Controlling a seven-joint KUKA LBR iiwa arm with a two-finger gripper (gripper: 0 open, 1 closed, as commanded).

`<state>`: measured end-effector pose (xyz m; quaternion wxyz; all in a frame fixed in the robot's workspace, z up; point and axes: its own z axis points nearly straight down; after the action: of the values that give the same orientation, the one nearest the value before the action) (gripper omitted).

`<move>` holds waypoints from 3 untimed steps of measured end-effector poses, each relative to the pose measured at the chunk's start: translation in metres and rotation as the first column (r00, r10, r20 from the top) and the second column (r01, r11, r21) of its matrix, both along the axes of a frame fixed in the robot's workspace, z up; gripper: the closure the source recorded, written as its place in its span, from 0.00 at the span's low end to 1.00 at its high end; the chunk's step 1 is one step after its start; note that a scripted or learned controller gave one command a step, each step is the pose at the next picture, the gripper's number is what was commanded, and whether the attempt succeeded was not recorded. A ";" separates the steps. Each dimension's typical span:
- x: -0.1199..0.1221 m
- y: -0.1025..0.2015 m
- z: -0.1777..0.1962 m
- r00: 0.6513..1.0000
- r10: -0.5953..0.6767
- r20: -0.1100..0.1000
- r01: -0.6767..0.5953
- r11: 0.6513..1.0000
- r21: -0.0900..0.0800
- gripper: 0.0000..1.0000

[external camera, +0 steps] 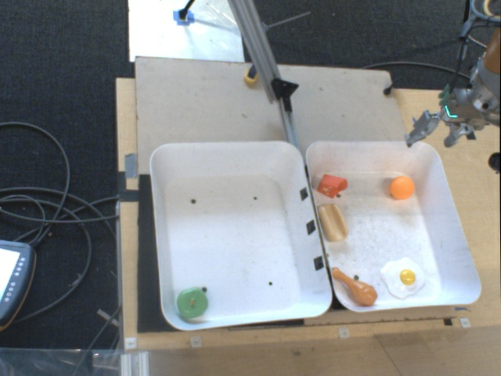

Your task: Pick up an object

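Left of the orange ball (401, 188) we see a red block (333, 184) and bread roll (333, 222); beyond the ball, outside the bin rim (438, 163), our gripper (440, 131) hangs spread and empty. Descending there, we risk striking the rim.

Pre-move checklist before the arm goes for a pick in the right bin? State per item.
1. Gripper free of load: ok, fingers spread, nothing between them.
2. Gripper above a target: not ok, it sits over the right bin's far right corner, off every object.
3. Orange ball reachable: ok, nearest object, alone on the bin floor.
4. Red piece and bread roll spacing: not ok, both close to the divider wall.
5. Fried egg graspable: cannot tell, it lies flat.
6. Drumstick clearance: not ok, close to the near rim.
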<state>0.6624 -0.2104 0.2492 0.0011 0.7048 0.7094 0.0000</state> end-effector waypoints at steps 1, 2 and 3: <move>-0.001 0.001 -0.041 1.000 -0.003 -0.003 0.003 1.000 0.001 0.00; 0.000 -0.004 -0.102 1.000 -0.003 -0.005 0.003 1.000 0.001 0.00; 0.000 -0.004 -0.153 1.000 -0.002 -0.004 0.002 1.000 0.002 0.00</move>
<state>0.6624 -0.2140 0.0958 -0.0010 0.7054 0.7088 -0.0009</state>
